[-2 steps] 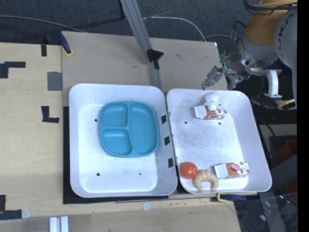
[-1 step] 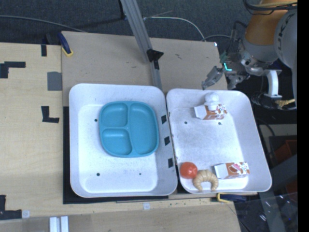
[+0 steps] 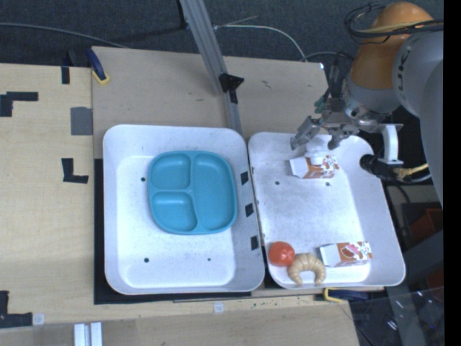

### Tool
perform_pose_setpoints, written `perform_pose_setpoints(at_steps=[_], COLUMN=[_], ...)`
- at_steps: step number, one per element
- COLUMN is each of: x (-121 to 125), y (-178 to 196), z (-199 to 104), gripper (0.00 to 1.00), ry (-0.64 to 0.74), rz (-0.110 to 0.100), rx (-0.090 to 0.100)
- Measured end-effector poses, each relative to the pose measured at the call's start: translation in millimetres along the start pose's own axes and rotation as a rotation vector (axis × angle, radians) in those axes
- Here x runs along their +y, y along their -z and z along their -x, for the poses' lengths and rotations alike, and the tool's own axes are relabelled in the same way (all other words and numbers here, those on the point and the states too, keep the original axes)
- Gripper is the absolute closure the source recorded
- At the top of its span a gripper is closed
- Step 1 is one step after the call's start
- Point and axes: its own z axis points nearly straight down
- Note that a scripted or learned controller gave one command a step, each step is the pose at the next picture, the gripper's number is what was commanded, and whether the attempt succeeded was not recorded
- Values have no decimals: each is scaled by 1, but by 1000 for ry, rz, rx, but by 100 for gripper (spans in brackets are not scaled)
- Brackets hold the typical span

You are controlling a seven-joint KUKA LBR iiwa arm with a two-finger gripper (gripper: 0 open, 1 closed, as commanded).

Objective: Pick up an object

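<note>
Gripper [image 3: 317, 137] spread wide, probably just above the small white-and-orange carton [image 3: 314, 167] near the right white bin's [image 3: 310, 215] far edge; open floor mid-bin.

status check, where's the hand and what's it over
Hand open, holding nothing, above far end of right bin. Small carton lies just below it. Tomato, croissant, second carton at near end, clear of the approach.

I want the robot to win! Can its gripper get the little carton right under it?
Probably yes. The gripper hangs open just above the small carton at the right bin's far end, with nothing lying between them.
</note>
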Motion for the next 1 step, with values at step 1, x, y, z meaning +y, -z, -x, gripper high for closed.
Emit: perform_pose_setpoints(at_steps=[1], x=[-3], y=[-62], z=[4], gripper=[0], ry=[0], rz=[2], rx=[-1])
